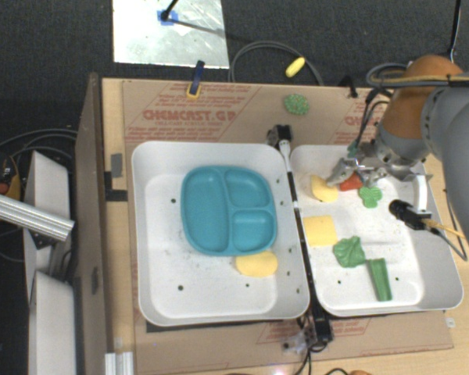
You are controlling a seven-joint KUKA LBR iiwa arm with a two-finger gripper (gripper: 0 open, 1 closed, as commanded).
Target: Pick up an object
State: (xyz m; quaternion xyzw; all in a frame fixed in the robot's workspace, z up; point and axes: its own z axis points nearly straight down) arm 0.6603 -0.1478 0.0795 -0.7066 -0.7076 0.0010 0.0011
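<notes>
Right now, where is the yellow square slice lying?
The yellow square slice lies flat in the right bin, near its left wall, just above the green leafy piece and below the rounded yellow piece.

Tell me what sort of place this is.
Probably a robotics lab bench set up for grasping trials: a robot arm reaches over two white bins of toy food, with loose cables on a cardboard-topped bench.

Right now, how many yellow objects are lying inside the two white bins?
3. One yellow piece below the blue tray; one near the gripper; a yellow square mid-right bin. The arm may hide others.
</notes>
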